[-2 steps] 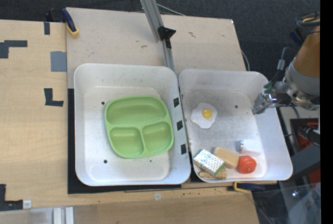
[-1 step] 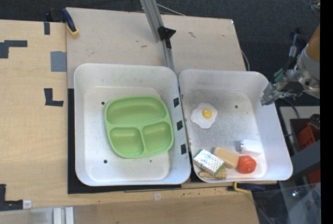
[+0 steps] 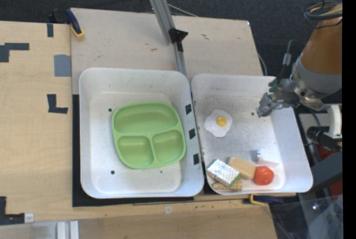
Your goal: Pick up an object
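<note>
Camera view, 2 bins point(image 3: 94, 85), 1 plate point(image 3: 148, 135)

Both white bins, left point(image 3: 89, 121) and right point(image 3: 289, 143), look like thin moulded plastic, mostly matt and speckled with scuffs and dark flecks. The green divided plate point(image 3: 148, 135) is smooth plastic with a soft sheen. The counter point(image 3: 28, 121) is pale wood-look board, matt, with grey tape patches point(image 3: 63, 65) stuck on it. The slanted pole point(image 3: 157, 1) reads as brushed, ribbed metal. The toy fried egg point(image 3: 218, 123) is glossy, the red tomato point(image 3: 263, 175) shiny plastic too. The tan block point(image 3: 242, 167) looks matt, like bread. The arm's orange band point(image 3: 325, 46) is smooth and glossy; the claw point(image 3: 267, 105) is dull grey metal.
</note>
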You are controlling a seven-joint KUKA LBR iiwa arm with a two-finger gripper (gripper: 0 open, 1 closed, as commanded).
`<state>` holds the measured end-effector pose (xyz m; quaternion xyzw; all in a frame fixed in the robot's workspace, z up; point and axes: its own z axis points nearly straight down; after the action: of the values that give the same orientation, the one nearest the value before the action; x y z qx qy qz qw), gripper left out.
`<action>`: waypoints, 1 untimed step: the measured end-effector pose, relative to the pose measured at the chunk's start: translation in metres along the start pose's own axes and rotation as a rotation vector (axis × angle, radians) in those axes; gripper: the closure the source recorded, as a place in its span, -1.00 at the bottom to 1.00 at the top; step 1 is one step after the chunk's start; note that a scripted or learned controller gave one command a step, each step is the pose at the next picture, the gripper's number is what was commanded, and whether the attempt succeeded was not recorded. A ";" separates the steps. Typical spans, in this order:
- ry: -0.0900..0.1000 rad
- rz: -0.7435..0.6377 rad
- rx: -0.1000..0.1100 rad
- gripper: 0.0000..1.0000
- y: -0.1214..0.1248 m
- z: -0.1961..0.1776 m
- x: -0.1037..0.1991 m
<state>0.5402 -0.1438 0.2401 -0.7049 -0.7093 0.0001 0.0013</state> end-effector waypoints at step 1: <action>0.000 0.000 0.001 1.00 0.000 0.011 0.055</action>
<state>0.5401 -0.0889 0.2289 -0.7048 -0.7094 0.0006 0.0016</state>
